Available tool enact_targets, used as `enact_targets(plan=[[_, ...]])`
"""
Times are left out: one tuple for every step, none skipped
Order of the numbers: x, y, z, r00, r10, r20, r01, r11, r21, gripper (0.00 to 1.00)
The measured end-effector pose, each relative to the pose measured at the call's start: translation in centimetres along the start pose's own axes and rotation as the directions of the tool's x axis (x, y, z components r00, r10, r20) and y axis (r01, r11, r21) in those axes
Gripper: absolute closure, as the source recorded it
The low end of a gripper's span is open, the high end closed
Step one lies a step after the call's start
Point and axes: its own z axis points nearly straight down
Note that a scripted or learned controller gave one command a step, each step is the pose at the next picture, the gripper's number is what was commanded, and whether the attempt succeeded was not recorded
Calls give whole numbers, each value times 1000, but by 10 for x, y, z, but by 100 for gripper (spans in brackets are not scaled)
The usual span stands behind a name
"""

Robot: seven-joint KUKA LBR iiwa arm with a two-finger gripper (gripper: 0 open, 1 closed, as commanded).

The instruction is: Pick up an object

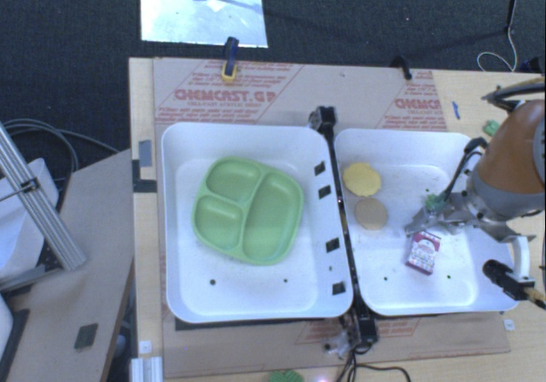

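I see a small red-and-white packet (424, 251) lying flat on the floor of the right bin (401, 295), just below and slightly left of the fingers (429, 217), close but seemingly not touching. The fingers hang low over the bin, pointing left, with a bit of green (435, 201) at their tip; I cannot tell whether they are spread or clenched, or gripping anything. Further left of them lie a yellow disc (362, 178) and, touching it below, a tan disc (371, 214), both near the bin's left wall. Bare white floor stretches below and left of the packet, giving me open room there; the arm (512, 169) crowds the bin's right edge. Beyond the black divider, well left of the fingers, the left bin (183, 286) holds a green sectioned plate (248, 210), tilted diagonally with free margin around it. Both bins rest on a cardboard sheet (281, 90) covering the tabletop (141, 99), above dark carpet (68, 31).
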Motion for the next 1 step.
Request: enact_targets(plan=[[21, 45, 12, 1000, -3, 1, 3, 1000, -4, 0]])
